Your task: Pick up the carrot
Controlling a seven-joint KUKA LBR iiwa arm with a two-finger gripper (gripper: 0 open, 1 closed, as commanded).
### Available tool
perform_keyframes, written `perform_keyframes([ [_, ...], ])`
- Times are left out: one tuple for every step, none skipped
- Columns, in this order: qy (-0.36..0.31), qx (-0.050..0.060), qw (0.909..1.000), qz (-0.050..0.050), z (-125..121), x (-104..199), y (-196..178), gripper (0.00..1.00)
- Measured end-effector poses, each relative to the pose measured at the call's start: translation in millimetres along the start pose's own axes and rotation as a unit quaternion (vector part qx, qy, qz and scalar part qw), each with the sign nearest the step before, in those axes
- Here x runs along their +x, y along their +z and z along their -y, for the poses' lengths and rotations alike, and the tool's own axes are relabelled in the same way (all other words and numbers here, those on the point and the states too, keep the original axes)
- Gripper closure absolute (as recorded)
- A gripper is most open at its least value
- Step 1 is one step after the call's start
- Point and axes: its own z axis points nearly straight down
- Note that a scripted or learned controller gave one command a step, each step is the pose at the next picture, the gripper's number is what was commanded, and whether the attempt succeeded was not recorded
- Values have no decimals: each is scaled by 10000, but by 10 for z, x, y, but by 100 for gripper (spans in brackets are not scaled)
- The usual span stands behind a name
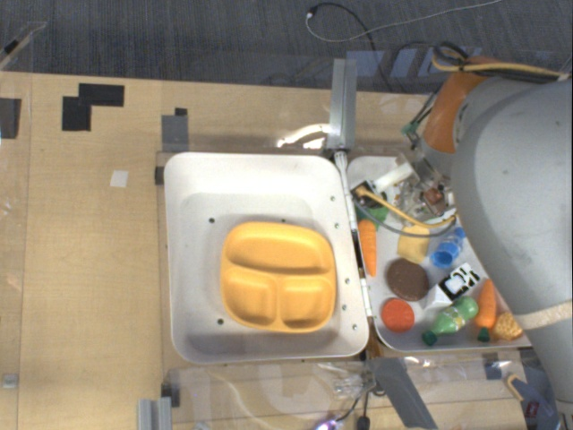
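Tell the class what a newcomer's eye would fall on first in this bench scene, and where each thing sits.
First comes the yellow divided tray, alone in the middle of the left bin. Next, the big grey arm with its orange band fills the right side, over the right bin. That bin holds a crowd of small toys, with a carrot along its left wall and a red tomato near the front.
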Motion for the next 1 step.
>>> perform_keyframes([
  [951, -5, 9955, -19, 193, 65, -909, 100],
])
